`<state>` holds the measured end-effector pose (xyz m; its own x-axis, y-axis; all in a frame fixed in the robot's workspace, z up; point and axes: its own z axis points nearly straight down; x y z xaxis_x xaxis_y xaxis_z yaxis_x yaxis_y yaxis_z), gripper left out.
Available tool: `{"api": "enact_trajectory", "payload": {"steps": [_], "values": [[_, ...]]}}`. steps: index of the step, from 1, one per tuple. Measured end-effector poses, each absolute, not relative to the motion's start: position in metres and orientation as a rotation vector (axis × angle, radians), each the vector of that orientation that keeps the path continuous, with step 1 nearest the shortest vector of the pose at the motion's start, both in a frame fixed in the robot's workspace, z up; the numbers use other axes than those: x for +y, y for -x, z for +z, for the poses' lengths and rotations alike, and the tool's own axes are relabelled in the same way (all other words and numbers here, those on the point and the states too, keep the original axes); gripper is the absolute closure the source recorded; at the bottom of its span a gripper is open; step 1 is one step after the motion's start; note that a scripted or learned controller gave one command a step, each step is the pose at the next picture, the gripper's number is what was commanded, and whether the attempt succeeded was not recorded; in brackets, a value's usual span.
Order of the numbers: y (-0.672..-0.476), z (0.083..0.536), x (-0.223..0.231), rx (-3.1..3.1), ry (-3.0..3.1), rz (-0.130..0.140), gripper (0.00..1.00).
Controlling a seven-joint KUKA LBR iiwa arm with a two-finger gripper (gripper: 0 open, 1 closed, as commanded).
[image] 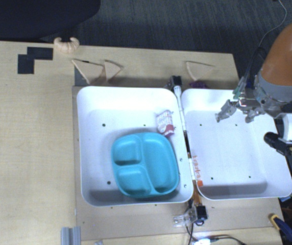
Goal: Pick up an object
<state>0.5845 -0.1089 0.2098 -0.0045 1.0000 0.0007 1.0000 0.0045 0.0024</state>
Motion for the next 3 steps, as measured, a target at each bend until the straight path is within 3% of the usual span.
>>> {"api": "enact_trajectory", "payload": {"steps": [1, 2, 3], "values": [[-0.514, 0.176, -0.122, 2.222, -2.219, 0.001, 0.00], [-0.489, 0.087, -0.146, 2.220, -2.214, 0.008, 0.00], [-0.491, 0.099, -0.146, 2.215, -2.210, 0.013, 1.00]]}}
